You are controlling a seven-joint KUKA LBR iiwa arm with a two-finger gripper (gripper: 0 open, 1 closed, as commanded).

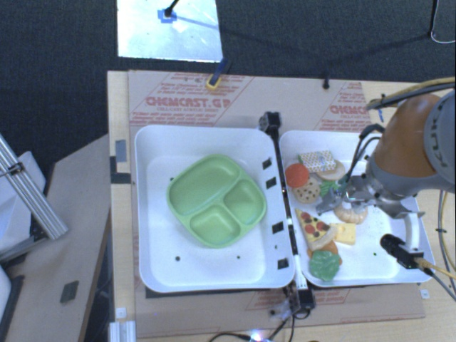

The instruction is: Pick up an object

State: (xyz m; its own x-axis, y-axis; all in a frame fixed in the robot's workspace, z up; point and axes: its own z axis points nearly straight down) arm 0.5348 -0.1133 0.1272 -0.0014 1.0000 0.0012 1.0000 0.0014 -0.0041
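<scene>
Several toy foods lie in the right bin: a red tomato, a checkered waffle, a brown cookie, a pizza slice, a yellow cheese wedge, a green leafy piece and a pale ring-shaped pastry. My gripper hangs low over the bin's middle, just above the pastry and right of the cookie. The wrist hides whatever lies directly beneath it.
The left bin holds a light green divided plate. A black divider with clips runs between the bins. The arm's orange band covers the right bin's far right corner. A black fitting sits near its front right.
</scene>
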